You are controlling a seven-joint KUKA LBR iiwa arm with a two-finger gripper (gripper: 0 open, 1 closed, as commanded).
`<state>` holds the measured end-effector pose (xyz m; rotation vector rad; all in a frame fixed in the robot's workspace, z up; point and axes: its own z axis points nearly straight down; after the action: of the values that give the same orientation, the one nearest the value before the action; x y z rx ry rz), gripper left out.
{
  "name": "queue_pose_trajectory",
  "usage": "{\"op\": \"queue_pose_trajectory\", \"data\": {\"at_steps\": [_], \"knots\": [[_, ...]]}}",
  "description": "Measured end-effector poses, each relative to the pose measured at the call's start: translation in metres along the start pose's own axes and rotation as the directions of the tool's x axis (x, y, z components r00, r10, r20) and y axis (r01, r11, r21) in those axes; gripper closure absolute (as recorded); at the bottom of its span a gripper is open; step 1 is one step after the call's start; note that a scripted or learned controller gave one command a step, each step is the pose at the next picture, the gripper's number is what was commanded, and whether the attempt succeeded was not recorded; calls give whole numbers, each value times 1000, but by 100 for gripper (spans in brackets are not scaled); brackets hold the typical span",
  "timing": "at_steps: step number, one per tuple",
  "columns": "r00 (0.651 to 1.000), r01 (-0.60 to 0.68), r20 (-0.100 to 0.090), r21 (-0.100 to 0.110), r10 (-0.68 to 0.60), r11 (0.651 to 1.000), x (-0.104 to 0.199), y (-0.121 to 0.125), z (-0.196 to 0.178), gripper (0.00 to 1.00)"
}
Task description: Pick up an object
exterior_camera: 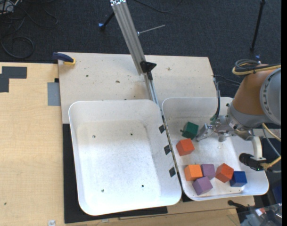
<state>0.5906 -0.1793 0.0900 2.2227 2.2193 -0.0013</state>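
**Green cube beside the gripper in the right bin**

Green and matte, the small dark-green cube sits on the floor of the right-hand shallow white bin, toward that bin's left wall and roughly midway between its far and near edges. It looks tilted, one corner lifted rather than lying flat. The two-finger metal gripper hangs just to the cube's right, low over the bin floor, carried by the grey arm with its orange band reaching in over the bin's right rim. That closeness suggests the green cube is the thing being gone for. Nothing can be seen between the fingers, and how far apart they stand cannot be made out, since the metal parts blur together.

The other blocks lie apart from the tool. An orange-red cube rests just nearer than the green one, close to the left wall. Along the near edge sit a small orange cube, two purple cubes touching each other, a second orange-red cube and a blue cube near the near right corner. They are crowded, which would make a clean grip harder there; the green cube has free space around it.

The left-hand white bin holds only dark specks.
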Motion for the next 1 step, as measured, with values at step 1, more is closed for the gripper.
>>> {"op": "queue_pose_trajectory", "data": {"at_steps": [1], "knots": [[1000, -5, -1, 1, 5, 1000, -1, 0, -11, 100]]}}
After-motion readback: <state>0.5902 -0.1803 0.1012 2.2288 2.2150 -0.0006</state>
